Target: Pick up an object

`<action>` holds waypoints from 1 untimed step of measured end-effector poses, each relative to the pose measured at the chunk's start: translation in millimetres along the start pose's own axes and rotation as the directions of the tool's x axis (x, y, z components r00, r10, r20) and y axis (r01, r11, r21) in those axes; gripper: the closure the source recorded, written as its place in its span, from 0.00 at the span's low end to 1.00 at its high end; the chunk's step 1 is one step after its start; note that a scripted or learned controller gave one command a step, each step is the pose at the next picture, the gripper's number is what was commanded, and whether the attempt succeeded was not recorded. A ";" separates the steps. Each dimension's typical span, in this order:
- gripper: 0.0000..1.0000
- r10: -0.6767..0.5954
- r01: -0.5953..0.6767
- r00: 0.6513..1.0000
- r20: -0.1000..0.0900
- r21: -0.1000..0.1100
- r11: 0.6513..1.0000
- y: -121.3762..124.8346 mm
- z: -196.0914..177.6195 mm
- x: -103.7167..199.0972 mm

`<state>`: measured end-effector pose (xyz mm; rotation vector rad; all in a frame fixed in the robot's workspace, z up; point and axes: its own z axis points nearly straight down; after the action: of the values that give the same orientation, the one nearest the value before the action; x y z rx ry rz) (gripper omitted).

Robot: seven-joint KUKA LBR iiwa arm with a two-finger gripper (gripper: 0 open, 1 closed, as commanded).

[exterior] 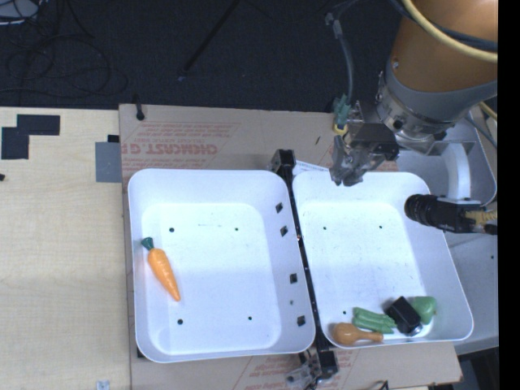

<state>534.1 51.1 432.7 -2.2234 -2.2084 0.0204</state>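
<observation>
Orange toy carrot [163, 273] lies at the left side of the left bin [268, 187]. In the right bin [455, 275], near-right corner, we see a green pea pod [373, 320], black block [404, 315], green piece [424, 305] & tan pear-like toy [356, 335]. Our pincer [351, 169] hangs over that bin's far-left edge; we can't tell its opening.

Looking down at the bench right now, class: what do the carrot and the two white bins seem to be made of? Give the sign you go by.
Carrot: probably moulded plastic, a toy; even orange, smooth skin, a stubby green top. It lies in the left bin.
Left bin and right bin: likely thin formed plastic; uniform white, rounded corners and a soft sheen on the floors. The view alone cannot rule out coated metal.
</observation>
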 end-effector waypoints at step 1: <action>1.00 -0.014 0.014 1.000 -0.006 -0.023 1.000 5.5 -111.3 69.5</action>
<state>541.7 121.0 543.7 -2.2154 -2.2324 -0.0119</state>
